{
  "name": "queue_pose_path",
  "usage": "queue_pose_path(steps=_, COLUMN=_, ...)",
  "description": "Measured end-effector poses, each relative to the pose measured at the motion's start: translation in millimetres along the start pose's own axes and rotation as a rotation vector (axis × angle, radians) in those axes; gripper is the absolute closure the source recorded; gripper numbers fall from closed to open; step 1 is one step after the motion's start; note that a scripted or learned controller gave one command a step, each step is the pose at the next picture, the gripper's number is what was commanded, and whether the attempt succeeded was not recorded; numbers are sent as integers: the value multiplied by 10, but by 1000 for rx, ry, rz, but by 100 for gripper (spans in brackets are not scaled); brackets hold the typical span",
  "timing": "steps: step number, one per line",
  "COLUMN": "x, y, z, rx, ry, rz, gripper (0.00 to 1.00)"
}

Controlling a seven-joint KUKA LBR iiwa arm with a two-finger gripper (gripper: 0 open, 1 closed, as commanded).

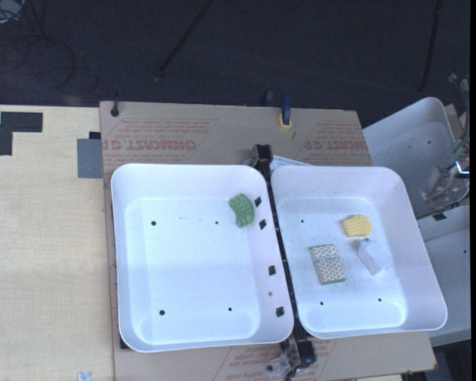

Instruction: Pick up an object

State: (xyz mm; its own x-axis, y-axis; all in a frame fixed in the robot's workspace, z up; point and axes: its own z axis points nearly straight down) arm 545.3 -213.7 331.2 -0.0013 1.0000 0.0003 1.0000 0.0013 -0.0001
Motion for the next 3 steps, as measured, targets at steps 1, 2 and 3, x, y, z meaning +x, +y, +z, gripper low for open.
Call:
queue_pose_path(steps=1, x=13, y=-486, z=-62, rx=3, ry=2, rz=1, gripper=100)
queue_pose_path(steps=2, x=910, y=-695, z=-226, rx=3, ry=3, rz=-8, gripper=100)
queue_pose_path(steps=3, x=-44, y=-706, z=-119, rx=2, ry=-3, rz=8, gripper=100)
